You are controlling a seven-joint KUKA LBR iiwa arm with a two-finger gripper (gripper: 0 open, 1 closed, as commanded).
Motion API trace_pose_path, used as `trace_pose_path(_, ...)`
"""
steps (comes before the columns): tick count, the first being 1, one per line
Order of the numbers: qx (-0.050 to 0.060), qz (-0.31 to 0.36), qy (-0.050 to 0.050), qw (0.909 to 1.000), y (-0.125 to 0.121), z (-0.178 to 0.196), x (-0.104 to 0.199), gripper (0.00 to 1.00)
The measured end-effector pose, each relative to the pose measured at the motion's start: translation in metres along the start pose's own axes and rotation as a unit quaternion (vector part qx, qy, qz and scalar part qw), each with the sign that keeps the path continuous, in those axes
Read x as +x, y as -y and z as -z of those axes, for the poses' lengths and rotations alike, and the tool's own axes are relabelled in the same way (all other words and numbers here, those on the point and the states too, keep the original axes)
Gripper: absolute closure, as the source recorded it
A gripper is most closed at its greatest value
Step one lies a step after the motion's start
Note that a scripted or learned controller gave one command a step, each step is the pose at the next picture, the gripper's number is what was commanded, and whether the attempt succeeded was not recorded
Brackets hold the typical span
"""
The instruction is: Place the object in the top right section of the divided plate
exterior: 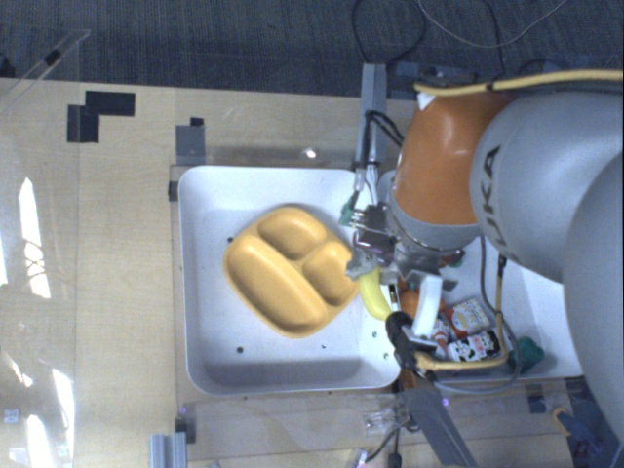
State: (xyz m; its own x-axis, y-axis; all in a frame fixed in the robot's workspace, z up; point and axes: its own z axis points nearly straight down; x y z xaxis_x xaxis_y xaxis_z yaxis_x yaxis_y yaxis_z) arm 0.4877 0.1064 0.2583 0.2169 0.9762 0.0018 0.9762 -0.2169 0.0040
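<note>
A yellow divided plate [286, 269] with three sections lies tilted in the left white bin [210, 349]. My gripper [375, 279] hangs over the wall between the two bins, right beside the plate's right edge. A small yellow object [372, 296], banana-like, shows just under the gripper at that wall. The wrist hides the fingers, so whether the object is held cannot be told. The plate's sections look bare.
The right bin [546, 281] holds several small items, among them a packet [471, 314], an orange piece [429, 305] and a green thing [526, 354]. The large grey arm [546, 183] with its orange band covers most of that bin. Cables run near the front edge.
</note>
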Motion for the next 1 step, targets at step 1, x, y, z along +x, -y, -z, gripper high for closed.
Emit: trace_pose_path(1,0.000,0.000,0.000,1.0000,0.0000,-0.0001,-0.0001,0.00)
